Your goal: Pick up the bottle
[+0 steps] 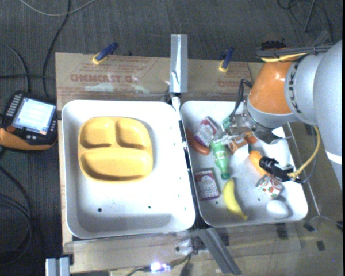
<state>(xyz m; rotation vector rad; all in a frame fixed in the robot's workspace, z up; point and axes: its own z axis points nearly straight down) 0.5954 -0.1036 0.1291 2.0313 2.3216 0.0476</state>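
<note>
Here, my arm [310, 91] reaches in from the right over the right bin [299, 209]. The left bin [69, 171] holds a yellow divided tray [116, 148]. In the right bin my gripper [233, 132] hangs low, just above the top of the green bottle [221, 158]; how it stands I cannot tell. The bottle lies near the bin's middle, with a banana [234, 198] below it, a red packet [207, 184] to its left and a white egg [277, 208] in the lower right corner.
</note>
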